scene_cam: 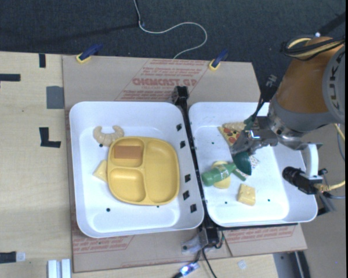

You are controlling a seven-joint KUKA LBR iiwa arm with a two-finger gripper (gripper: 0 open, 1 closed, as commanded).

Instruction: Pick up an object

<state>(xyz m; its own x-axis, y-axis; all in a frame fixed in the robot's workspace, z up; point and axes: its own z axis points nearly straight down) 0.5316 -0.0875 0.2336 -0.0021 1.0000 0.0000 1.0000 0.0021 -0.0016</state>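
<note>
- Nearest the camera, the front rims of the two white bins, the left bin (84, 213) and the right bin (290, 216), sit on a cardboard sheet (162, 80) that shows as a narrow strip below them.
- In the left bin a yellow divided tray (145, 175) takes up most of the floor; bare white room remains along its front and left edges.
- A yellow wedge (100, 169) lies touching the tray's left edge, and a tan croissant (107, 134) lies just beyond the tray's far-left corner.
- In the right bin, a yellow cheese-like block (246, 194) lies nearest the front, with open floor to its right and front.
- Just beyond it, a green and yellow toy (217, 174) lies close to the dividing wall.
- The gripper (243, 155) is low over the bin's middle, beside a dark green piece (242, 164); whether the fingers stand apart or clasp it cannot be told.
- A pizza slice (229, 132) lies farther back, just left of the gripper.
- The grey and orange arm (304, 91) covers the bin's right and far side.
- Farthest, two blue-and-yellow clips (90, 52) hold the cardboard's rear edge, and a white cable (174, 30) loops over dark carpet.
- Count: two bins, one tray, six small items.
</note>
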